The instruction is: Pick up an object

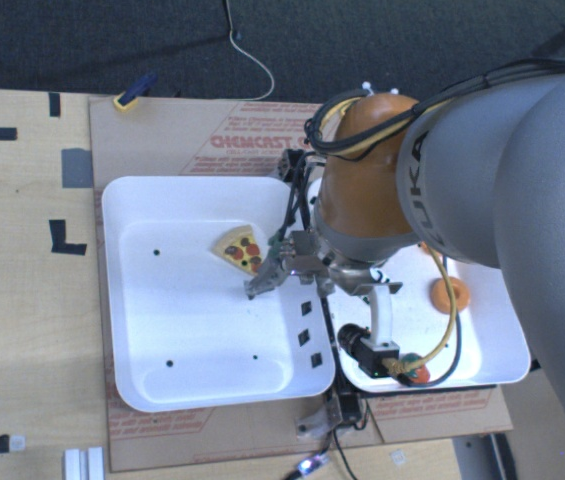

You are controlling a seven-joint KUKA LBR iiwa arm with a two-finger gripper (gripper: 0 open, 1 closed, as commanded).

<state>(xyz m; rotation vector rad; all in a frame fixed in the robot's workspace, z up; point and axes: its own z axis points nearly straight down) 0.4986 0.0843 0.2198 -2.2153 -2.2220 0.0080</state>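
Fingers point(262, 283) hang over the left white plastic bin point(132, 298), but I cannot tell whether they are spread or pressed together. My grey arm's orange band point(362, 168) hides much of the right bin point(497, 353). Just beside the fingers lies a yellow toy pizza slice point(239, 247); an orange ball point(449, 294) sits in the right bin.

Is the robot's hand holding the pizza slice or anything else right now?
Nothing shows between its fingers. The gripper hangs over the left bin, just below the toy pizza slice, which lies on the bin floor.
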